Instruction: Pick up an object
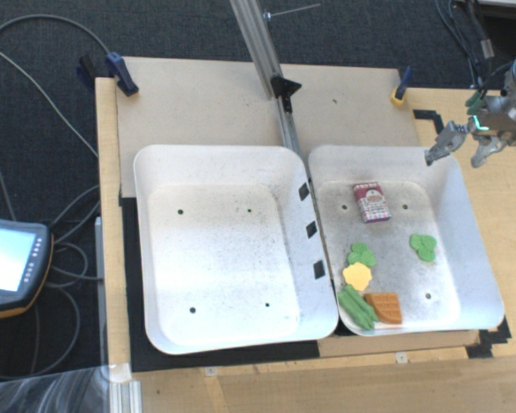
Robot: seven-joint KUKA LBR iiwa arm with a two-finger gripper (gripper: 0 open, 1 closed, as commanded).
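Five small objects in the right bin (464,222), none yet grasped; gripper (466,147) spread open and empty above that bin's far right corner.

Likely light and fairly stiff: red box (372,202) near the far wall, best pinched across its narrow sides; green piece (424,246) toward the right wall; green lump (360,255), yellow piece (358,275) and orange block (384,307) crowded at the near left corner. Smooth speckled white floor, plenty of room around the box.
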